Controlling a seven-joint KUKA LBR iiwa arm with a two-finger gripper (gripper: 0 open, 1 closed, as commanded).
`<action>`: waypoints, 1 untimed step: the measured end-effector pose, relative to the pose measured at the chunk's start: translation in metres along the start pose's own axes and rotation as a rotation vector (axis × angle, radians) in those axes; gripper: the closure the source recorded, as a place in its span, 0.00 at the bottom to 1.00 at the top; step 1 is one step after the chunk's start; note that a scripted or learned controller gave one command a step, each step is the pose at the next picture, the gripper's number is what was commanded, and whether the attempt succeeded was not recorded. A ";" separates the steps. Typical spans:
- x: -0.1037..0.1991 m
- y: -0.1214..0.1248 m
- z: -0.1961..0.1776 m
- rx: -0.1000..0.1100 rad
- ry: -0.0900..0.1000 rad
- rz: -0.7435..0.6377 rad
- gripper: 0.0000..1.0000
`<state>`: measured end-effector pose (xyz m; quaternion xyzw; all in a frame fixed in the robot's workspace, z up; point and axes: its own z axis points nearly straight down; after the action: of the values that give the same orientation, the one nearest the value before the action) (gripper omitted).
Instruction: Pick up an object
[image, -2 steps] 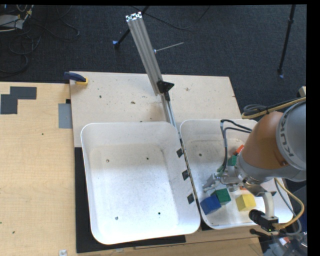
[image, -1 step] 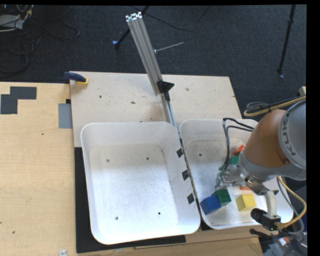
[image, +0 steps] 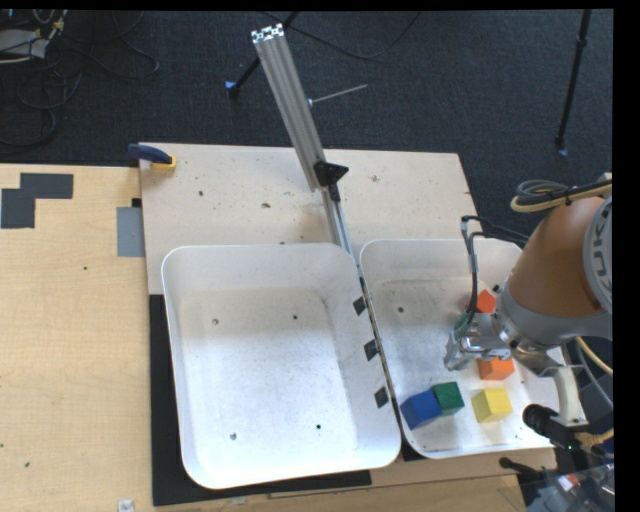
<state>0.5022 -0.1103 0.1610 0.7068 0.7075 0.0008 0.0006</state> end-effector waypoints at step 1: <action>0.010 0.000 -0.051 -0.001 0.000 0.000 1.00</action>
<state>0.5022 -0.1007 0.2124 0.7066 0.7076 0.0010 0.0008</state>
